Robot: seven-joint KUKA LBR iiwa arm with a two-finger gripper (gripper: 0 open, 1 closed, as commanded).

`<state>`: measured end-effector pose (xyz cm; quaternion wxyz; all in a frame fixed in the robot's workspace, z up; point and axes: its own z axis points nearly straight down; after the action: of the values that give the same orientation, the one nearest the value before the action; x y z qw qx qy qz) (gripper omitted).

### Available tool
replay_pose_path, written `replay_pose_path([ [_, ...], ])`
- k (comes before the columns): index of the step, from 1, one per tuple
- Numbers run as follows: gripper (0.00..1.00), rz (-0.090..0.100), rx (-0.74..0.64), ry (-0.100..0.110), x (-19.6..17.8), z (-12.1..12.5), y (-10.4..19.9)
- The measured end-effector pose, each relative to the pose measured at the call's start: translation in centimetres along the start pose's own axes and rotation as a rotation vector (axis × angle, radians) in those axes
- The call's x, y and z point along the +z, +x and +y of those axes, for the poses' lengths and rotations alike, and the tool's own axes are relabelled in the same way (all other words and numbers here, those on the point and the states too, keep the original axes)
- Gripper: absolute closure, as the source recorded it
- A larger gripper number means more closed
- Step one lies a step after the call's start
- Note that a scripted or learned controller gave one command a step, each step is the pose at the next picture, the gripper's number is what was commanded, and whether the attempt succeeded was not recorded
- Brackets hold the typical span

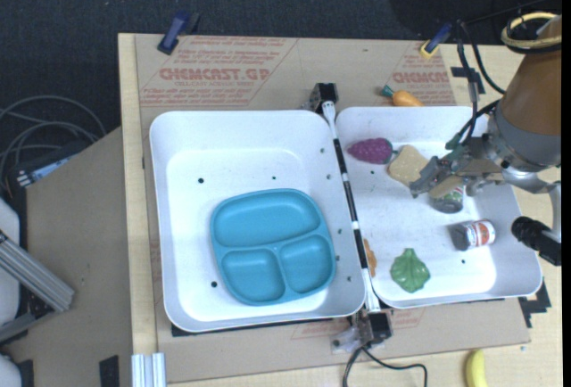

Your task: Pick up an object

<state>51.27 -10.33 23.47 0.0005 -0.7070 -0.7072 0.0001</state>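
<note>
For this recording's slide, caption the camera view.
Gripper low in the right bin among toys; blue divided tray in the left bin.

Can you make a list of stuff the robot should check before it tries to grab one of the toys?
1. Is the gripper over the bin with the toys? Ok, it is over the right bin.
2. Is something under it to grab? Ok, a small greenish thing sits right below, beside the tan bread piece.
3. Is it holding anything already? Cannot tell, the gripper hides that spot.
4. Are other toys out of the way? Ok for the purple grapes, the small can and the green leaf; not ok for the bread piece, which is very close.
5. Is the blue tray safe? Ok, it lies in the left bin.
</note>
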Motion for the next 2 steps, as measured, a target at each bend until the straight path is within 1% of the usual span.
replay_pose_path([
  [1,0.0,-0.001,0.003,0.003,8.4,2.0,-7.8],
  [2,0.0,0.0,0.001,0.001,15.1,0.0,-6.2],
])
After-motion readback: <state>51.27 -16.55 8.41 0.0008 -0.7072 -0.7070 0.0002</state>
